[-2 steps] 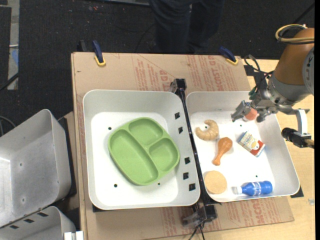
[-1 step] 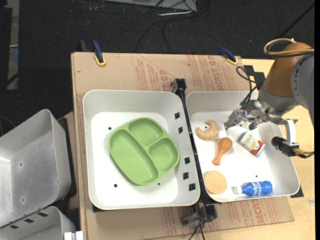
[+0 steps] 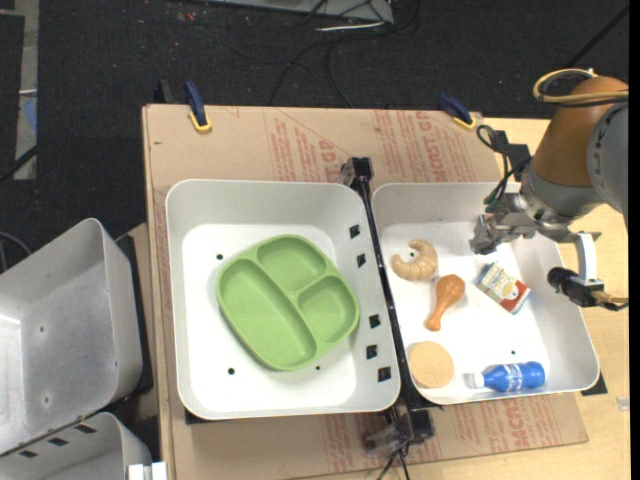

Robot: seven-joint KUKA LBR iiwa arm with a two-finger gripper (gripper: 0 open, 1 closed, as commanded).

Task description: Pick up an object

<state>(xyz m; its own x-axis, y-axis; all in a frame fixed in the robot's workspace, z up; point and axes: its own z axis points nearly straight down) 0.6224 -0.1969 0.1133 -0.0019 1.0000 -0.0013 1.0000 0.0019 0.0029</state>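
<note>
Drumstick [image 3: 446, 301] lengthwise on a slant, thick end upper right, near tool [image 3: 487, 234], tool's opening unreadable.

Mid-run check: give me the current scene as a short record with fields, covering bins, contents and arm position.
left bin: holds a green divided plate
right bin: holds five items
croissant: upper left of right bin
chicken drumstick: centre, lying at a slant
small carton: right of drumstick
round cookie: lower left
blue bottle: on its side along the near edge
gripper: above the right bin's upper part, nothing seen between its fingers
</note>
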